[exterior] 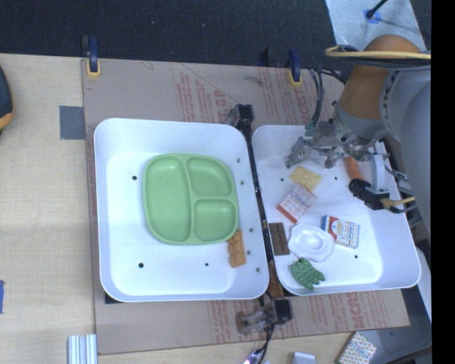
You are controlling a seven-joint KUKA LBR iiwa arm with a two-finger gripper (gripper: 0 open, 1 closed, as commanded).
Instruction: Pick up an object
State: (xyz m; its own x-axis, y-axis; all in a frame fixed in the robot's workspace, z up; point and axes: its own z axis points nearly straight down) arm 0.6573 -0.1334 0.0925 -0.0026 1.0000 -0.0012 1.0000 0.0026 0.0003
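My gripper (315, 156) hangs low over the far end of the right bin (398, 268), with its fingers spread open and nothing between them. Just in front of it lies a yellow block (305, 177). Further toward the front are a red-and-white packet (296, 202), a white lidded cup (311, 243), a small printed box (343, 232) and a green leafy toy (306, 272). An orange piece (354, 167) lies to the right of the gripper, partly hidden by the arm.
The left bin (117, 271) holds a green divided plate (189, 199) and a small brown block (236, 249) near its front right corner. A dark divider (259, 218) runs between the bins. The grey-and-orange arm (379, 89) fills the upper right.
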